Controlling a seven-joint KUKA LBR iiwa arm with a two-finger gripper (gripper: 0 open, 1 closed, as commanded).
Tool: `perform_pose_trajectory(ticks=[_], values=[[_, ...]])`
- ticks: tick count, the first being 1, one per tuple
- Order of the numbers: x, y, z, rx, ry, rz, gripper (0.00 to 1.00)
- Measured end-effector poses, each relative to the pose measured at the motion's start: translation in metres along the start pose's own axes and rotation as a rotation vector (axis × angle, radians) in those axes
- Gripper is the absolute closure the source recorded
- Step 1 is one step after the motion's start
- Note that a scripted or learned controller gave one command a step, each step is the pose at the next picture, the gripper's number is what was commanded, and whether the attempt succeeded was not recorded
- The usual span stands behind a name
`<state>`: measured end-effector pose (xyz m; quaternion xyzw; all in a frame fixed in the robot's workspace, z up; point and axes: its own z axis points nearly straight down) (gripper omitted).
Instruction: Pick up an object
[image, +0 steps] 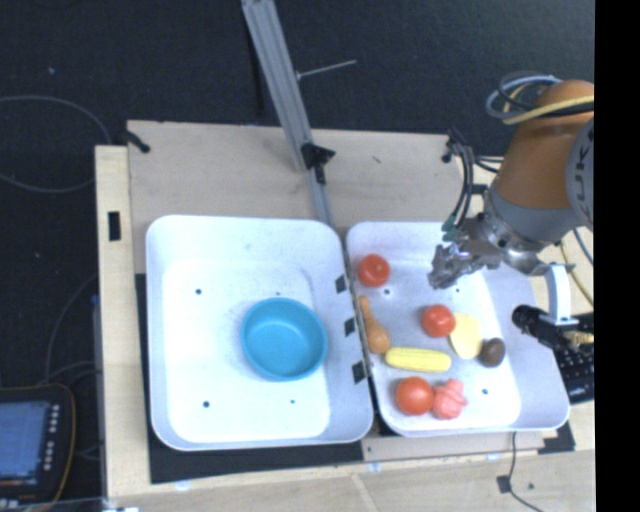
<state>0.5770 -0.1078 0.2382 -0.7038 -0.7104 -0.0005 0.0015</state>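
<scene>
You are looking at the gripper (447, 268) hanging over the upper part of the right bin (500, 415), and how far it is opened cannot be told from this slanted view; the dark tip is too small and blurred. Nothing is showing between its ends, so you are not holding anything as far as can be seen.

Moving outward, the nearest candidate is the red tomato (437, 320), which is lying just below the gripper in the view, toward the near rim. It is round, so you are not having to match any long axis there. A second red ball (374, 269) is sitting at about the gripper's height but off toward the left bin (170, 300). Further down, the yellow corn (417, 359) is lying with its long axis running across the bin, left to right; a grasp on it would probably need the jaws set across that line. Beside it are a pale yellow piece (465, 337), a brown ball (491, 351), an orange carrot (374, 329), another red fruit (413, 396) and a pink piece (450, 399).

The blue bowl (284, 338) is resting well apart.
</scene>
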Motion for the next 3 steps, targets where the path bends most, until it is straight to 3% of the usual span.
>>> perform_pose_trajectory(ticks=[3], values=[[0.168,0.021,-0.003,0.0,0.0,-0.001,1.0]])
